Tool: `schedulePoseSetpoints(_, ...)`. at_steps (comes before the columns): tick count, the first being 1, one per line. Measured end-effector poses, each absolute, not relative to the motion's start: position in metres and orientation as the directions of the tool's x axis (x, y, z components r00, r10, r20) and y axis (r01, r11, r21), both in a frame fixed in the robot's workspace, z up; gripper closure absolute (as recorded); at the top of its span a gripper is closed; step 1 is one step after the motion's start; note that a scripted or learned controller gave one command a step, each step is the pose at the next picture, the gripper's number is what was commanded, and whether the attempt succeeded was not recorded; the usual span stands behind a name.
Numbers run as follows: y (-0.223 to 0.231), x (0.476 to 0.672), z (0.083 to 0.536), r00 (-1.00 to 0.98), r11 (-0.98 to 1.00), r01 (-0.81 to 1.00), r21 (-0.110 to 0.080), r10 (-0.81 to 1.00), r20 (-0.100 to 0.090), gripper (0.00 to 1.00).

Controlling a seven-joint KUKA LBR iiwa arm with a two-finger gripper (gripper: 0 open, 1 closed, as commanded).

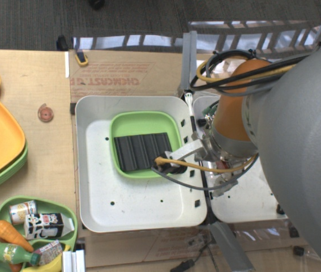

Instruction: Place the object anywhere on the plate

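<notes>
hand at the three o'clock rim of the green plate, black ribbed slab lying on that plate

the wrist covers the hand, so whether it is released or clenched cannot be told. at the hand's nine o'clock the black ribbed slab lies flat on the green plate, which sits in the left bin toward the bin's twelve o'clock side. i judge the slab stiff, light and low. its grooves should resist slipping, and the best hold is across its shorter span at the three o'clock edge, since the flat top gives little to pinch. farther out at eleven o'clock, cardboard on the tabletop bears upside-down red print, possibly "chemcrest". at eight o'clock a green bowl holds a packet with bold black-and-white characters, too small to read.
</notes>
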State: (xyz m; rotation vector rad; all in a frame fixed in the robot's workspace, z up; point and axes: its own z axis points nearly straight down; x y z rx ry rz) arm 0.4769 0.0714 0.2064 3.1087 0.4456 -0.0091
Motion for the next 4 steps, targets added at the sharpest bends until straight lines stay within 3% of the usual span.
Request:
schedulePoseSetpoints(1,0.006,0.498,0.190,0.933,-0.933,0.360,-0.001,0.360,-0.007,0.00)
schedulePoseSetpoints(2,0.064,0.477,0.208,0.968,-0.968,0.251,0.001,0.251,-0.004,0.00)
schedulePoseSetpoints(3,0.002,0.478,0.229,0.980,-0.980,0.199,0.001,0.199,-0.004,0.00)
schedulePoseSetpoints(4,0.064,0.496,0.190,0.977,-0.977,0.211,0.001,0.211,-0.005,0.00)
